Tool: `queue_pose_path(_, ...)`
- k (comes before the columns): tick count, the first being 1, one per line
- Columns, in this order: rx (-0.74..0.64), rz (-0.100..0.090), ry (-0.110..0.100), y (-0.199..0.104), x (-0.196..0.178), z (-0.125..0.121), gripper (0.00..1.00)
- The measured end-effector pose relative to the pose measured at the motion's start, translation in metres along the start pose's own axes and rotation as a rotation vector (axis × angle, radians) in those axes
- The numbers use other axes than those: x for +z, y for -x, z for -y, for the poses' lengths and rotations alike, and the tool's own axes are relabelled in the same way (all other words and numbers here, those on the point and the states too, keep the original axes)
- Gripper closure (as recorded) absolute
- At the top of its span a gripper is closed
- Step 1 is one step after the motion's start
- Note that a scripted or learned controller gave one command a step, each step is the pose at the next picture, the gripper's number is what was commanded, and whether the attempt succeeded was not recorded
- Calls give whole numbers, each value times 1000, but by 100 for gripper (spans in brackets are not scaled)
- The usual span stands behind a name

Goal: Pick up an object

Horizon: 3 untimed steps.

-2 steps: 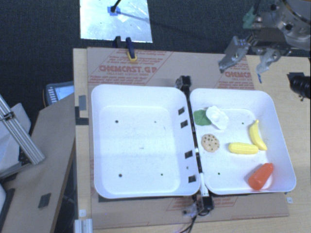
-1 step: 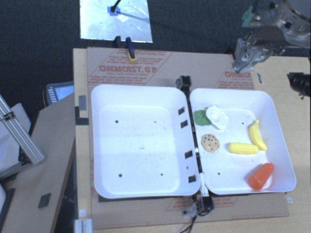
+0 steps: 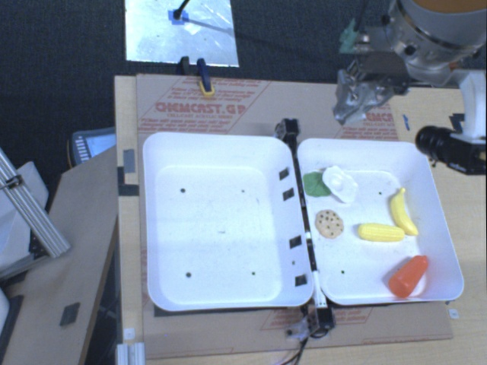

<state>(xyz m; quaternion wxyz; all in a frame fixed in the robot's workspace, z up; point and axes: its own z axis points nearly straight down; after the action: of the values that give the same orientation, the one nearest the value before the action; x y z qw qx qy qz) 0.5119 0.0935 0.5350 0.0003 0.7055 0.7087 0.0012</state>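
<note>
Take the cookie (image 3: pixel 329 223) as the mark: it lies in the right bin (image 3: pixel 441 204), near the divide where that bin meets the left bin (image 3: pixel 160 158). Behind the cookie and a little left lies the leaf (image 3: pixel 313 182), with the crumpled piece (image 3: pixel 339 182) touching its right side. To the cookie's right lies the corn (image 3: pixel 380 233); further right and slightly behind, the banana (image 3: pixel 402 211) (nearly lengthwise). Before the cookie and well right, the carrot (image 3: pixel 408 275) rests by the near wall. The gripper (image 3: pixel 358 106) hangs behind the cookie, past the bin's far rim.
</note>
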Motion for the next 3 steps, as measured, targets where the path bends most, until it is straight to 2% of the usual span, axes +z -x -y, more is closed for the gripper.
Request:
queue_pose_path(2,-3,-1,0,-78,0,18,100)
queue_pose_path(3,5,1,3,-66,0,-56,100)
